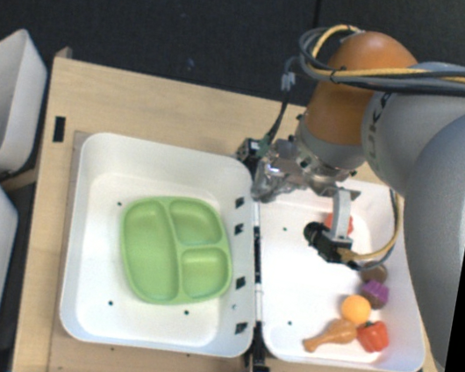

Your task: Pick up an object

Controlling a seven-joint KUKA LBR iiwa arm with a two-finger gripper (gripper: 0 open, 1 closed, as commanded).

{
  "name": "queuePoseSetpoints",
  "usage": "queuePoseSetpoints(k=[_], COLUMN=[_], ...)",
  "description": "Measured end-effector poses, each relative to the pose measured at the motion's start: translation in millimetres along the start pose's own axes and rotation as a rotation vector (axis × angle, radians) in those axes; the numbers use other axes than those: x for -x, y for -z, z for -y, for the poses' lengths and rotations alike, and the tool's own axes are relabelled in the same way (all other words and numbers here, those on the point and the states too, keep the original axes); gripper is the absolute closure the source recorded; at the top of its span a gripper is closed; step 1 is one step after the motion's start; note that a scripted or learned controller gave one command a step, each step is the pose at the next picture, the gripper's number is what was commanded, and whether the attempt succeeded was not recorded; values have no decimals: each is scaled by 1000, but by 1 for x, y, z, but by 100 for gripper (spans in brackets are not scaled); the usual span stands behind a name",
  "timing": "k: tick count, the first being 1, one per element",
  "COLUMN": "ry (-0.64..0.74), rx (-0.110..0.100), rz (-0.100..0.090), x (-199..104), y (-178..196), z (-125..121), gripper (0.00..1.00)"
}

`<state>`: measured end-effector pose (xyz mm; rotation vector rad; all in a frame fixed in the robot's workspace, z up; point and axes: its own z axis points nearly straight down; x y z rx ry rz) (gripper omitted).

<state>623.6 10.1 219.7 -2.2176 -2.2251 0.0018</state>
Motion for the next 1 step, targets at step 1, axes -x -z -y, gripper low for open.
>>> queuePoseSetpoints(k=[1], ry=[3], rx=[1], rz=[-2], x=[-51], y=[18], z=[16], gripper=[100])
